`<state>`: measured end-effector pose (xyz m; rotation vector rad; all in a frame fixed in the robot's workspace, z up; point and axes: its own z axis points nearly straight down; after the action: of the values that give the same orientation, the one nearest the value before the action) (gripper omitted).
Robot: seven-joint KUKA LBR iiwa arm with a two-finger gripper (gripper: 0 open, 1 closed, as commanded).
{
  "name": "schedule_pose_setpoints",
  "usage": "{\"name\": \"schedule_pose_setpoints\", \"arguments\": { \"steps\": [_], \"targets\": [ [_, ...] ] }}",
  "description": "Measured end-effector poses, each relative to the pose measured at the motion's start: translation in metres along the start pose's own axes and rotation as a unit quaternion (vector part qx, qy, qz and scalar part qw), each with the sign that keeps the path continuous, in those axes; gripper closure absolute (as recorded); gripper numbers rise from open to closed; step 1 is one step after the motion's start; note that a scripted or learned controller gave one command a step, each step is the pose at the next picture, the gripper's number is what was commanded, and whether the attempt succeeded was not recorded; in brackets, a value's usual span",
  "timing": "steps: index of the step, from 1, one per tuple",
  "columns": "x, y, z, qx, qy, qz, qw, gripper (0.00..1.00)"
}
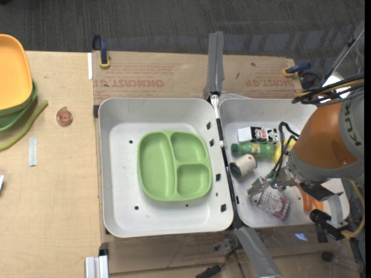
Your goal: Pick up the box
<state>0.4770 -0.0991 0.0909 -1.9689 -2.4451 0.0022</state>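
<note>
A small black-and-white box (258, 134) lies flat in the right bin (243, 213); likely light and stiff, best gripped across its narrow sides. The end effector's (272, 184) state cannot be told.

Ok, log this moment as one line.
arm: over right bin | gripper: low among items, above packet | box: untouched at bin's back | left bin: green tray

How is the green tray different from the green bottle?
The tray is pale green, wide and flat with three sections; the bottle is darker green, thin and long. The tray sits alone in the left bin; the bottle lies on its side in the right bin, crowded among a box, a cup and a packet. Both are green.
</note>
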Motion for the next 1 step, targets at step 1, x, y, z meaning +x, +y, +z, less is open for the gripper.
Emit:
{"name": "schedule_pose_setpoints", "arguments": {
  "steps": [1],
  "targets": [
    [-0.0008,0.0,-0.0084,0.0,0.0,0.001,1.0,1.0]
  ]
}}
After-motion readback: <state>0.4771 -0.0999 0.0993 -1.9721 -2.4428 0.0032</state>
